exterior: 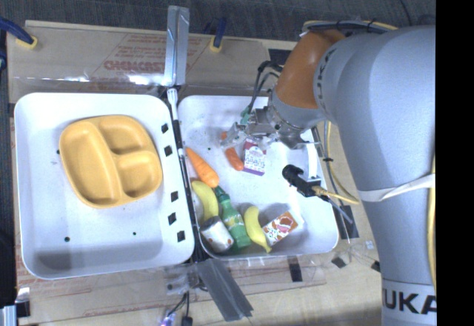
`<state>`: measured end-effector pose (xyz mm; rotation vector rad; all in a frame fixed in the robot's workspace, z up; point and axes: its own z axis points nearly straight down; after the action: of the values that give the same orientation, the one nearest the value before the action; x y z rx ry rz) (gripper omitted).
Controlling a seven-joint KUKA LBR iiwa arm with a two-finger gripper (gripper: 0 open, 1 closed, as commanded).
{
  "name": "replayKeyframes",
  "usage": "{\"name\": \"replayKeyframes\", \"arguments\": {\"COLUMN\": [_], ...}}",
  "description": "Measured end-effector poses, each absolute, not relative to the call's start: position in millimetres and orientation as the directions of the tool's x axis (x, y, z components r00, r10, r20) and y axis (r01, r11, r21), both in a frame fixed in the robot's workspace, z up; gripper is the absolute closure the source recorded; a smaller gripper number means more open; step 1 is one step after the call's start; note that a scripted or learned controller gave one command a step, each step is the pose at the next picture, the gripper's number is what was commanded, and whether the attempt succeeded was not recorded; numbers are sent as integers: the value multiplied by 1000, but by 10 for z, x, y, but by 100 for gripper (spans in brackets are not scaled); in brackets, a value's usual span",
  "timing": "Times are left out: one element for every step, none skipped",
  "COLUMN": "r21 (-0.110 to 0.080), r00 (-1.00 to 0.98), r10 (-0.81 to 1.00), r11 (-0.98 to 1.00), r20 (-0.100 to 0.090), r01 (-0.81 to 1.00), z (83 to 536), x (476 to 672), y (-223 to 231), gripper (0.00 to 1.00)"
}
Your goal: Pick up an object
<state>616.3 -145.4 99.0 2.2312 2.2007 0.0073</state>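
Closest up is the arm [385,110], a bulky grey mass coming in from the right, with its orange band [300,76] just above the wrist. It reaches over the right bin [207,118], and the gripper [250,132] sits low over the upper middle of that bin. From where I stand I can't tell whether it is open or closed, and I see nothing clearly held in it. Just below it lies a small pink-and-white carton [255,160], and a short orange piece [234,159] lies just beside the carton on its left. A carrot [201,167] lies slantwise near the divider between the bins. Below the carrot, along the lower edge of the bin, things are packed together: a banana [207,200], a green bottle [232,219] lying next to it, a second banana [257,228] and a red-and-white packet [281,227] at the right end. A small round cup [216,234] sits at the lower left corner, touching the bottle. The left bin [29,191] holds a yellow compartment tray [111,160], well apart from the gripper.
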Motion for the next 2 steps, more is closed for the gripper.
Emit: {"name": "replayKeyframes", "arguments": {"r21": [13,13], "r00": [10,10], "r10": [1000,1000], "r11": [-9,-10], "r20": [-4,-4], "r01": [1000,1000], "z": [1109,1109], "x": [6180,6180], "y": [-1452,-1452], "gripper": [100,0]}}
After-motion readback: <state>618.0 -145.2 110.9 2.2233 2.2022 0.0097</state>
